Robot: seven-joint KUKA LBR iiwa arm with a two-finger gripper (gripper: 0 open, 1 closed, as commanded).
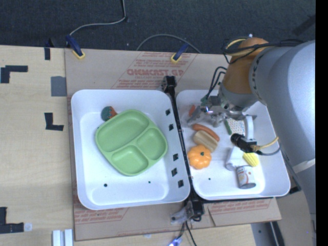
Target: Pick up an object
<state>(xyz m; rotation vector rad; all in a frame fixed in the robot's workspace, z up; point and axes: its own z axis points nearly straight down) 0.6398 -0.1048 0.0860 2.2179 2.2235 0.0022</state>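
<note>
My gripper [210, 120] hangs over the back left part of the right bin [271, 186], its fingers spread open with nothing between them. Just in front of the fingertips lies a toy hot dog [206, 136]. An orange toy pumpkin [200, 158] sits in front of that, near the bin's left wall. A small red piece [191, 109] shows beside the left finger. Further right lie a white tube [233, 159], a yellow toy [250, 159] and a small can [245, 177] on its side.
The left bin [87, 188] holds a green divided plate [131, 142] with a small teal and red toy [108, 113] at its back left corner. A black divider [177, 137] runs between the bins. The grey arm [292, 96] covers the right bin's right side.
</note>
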